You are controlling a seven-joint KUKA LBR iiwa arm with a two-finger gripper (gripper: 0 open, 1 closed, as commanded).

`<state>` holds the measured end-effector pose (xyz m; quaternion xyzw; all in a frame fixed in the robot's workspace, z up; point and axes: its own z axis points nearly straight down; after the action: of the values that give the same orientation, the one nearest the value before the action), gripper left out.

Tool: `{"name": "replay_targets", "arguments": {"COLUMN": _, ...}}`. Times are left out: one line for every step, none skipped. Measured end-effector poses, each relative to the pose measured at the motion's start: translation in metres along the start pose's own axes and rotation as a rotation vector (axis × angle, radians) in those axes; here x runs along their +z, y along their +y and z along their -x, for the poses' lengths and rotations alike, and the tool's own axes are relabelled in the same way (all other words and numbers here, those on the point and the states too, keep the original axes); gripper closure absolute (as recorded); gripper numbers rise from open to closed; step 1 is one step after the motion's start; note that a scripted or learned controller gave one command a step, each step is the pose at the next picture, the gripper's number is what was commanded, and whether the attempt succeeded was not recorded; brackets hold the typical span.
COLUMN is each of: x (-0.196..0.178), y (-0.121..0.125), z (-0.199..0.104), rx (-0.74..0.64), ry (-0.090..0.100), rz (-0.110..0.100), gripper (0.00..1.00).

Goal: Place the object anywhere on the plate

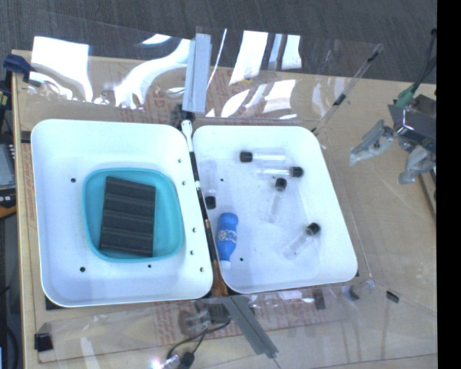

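Dark ribbed block (128, 217) lies lengthwise, slightly tilted, on the blue plate (171, 223); gripper (388, 151) fingers spread apart.

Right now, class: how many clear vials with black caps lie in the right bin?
5, perhaps more unseen. One vial lies at the top, one just below it, one mid-bin, one lower right, and one along the left wall, hard to make out.

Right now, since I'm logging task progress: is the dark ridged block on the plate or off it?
On it. The dark ridged block lies flat inside the blue plate in the left bin, with blue rim showing all around.
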<state>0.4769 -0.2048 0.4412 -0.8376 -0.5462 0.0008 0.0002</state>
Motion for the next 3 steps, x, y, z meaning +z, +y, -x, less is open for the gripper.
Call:
{"name": "replay_targets", "arguments": {"x": -0.0002, "y": -0.0005, "z": -0.0010, "rx": 0.137, "ry": -0.001, "rz": 0.001, "gripper": 0.00}}
{"name": "replay_targets", "arguments": {"x": -0.0003, "y": -0.0015, "z": -0.0050, "rx": 0.246, "ry": -0.001, "rz": 0.001, "gripper": 0.00}}
{"name": "replay_targets", "arguments": {"x": -0.0007, "y": -0.0003, "z": 0.0004, "rx": 0.365, "ry": 0.000, "rz": 0.003, "gripper": 0.00}}
